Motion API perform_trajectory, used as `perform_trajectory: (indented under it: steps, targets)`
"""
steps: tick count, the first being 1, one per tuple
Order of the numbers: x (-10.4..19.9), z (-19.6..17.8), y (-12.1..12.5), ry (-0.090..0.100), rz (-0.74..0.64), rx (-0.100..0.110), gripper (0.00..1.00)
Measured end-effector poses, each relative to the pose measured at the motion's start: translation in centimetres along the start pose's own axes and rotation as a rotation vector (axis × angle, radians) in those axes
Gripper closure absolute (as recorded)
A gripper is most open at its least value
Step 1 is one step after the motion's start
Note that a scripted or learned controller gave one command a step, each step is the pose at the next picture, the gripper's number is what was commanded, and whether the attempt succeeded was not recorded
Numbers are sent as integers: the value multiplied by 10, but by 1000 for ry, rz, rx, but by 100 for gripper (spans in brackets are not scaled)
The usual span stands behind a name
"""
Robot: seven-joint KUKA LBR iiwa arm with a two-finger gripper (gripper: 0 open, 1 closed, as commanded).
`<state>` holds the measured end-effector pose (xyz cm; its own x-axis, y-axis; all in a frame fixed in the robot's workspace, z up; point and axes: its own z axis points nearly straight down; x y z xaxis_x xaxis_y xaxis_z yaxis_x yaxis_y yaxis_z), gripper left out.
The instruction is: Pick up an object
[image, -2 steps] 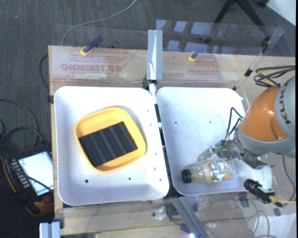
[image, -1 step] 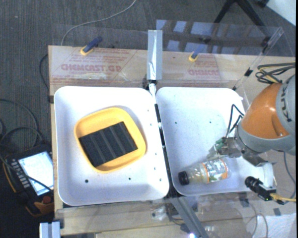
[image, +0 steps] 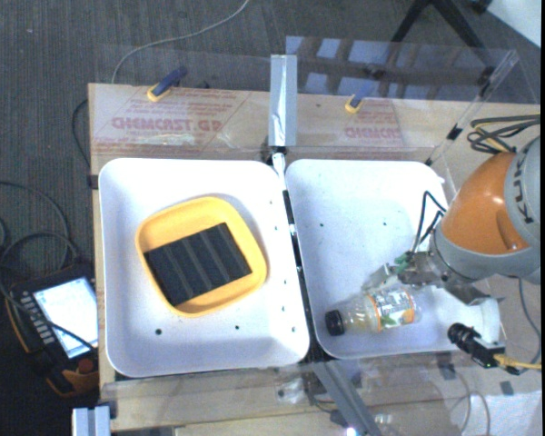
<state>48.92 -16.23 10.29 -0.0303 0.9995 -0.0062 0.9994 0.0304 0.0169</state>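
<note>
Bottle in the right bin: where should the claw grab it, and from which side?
Probably the labelled body of the bottle, from straight above. It lies on its side, dark cap toward the left bin, so the fingers should close across its width. The body is its widest, straightest part. The right bin's near wall sits close, so a low sideways approach looks cramped.

Shallow white plastic bins (image: 363, 189); yellow rounded dish (image: 203, 255) with black ribbed insert (image: 198, 263); clear plastic bottle (image: 374, 312), black cap, orange-green label.
</note>
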Motion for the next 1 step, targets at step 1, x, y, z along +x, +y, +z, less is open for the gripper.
perform_trajectory:
  steps: [1]
  targets:
    - [6,10,-2,-3,-13,3,0]
